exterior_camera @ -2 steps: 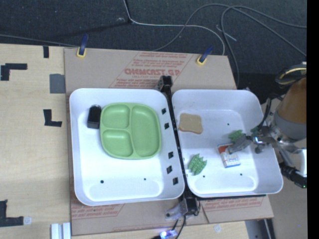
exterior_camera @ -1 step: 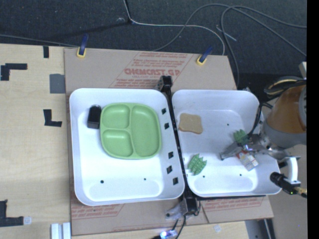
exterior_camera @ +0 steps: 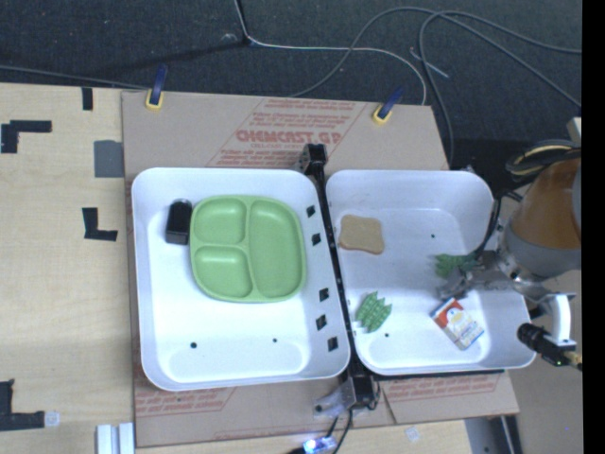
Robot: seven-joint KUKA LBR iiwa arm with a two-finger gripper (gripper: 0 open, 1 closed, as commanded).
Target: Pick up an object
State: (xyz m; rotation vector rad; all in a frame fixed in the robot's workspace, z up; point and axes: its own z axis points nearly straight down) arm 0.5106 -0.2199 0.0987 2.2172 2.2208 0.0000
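In the right bin [exterior_camera: 406, 189] lie a brown toast-shaped piece [exterior_camera: 361, 235], a small green leafy piece [exterior_camera: 374, 310], a second green piece [exterior_camera: 450, 265] and a small red, white and orange carton [exterior_camera: 458, 324]. The arm [exterior_camera: 548, 218] reaches in over the bin's right wall. My gripper [exterior_camera: 470, 281] is low in the bin, right against the second green piece and just above the carton. The view does not show anything lifted off the bin floor.
The left bin [exterior_camera: 161, 339] holds a green divided plate [exterior_camera: 249, 248] and a small black block [exterior_camera: 179, 221] beside it. A black divider [exterior_camera: 327, 253] runs between the bins. Cables [exterior_camera: 397, 26] lie on the dark surface behind the bench.
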